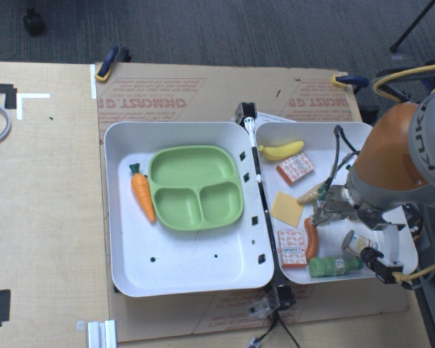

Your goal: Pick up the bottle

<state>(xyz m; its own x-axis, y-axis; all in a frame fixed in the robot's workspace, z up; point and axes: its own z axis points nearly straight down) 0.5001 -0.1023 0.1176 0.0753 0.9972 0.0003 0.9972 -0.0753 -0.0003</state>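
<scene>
Green bottle (335, 267) lies in right bin (326, 131), gripper (323, 210) above it.

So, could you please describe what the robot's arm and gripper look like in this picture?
The arm is grey with a broad orange band above the wrist and part of dark lettering on its side. Black and yellow cables loop around it. The gripper is a small grey metal assembly.

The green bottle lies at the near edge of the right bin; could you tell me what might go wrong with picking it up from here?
The green bottle lies on its side against the right bin's near wall, so the fingers may hit the rim. A sausage and a carton sit close by and could get nudged. Being round, the bottle may roll away.
</scene>
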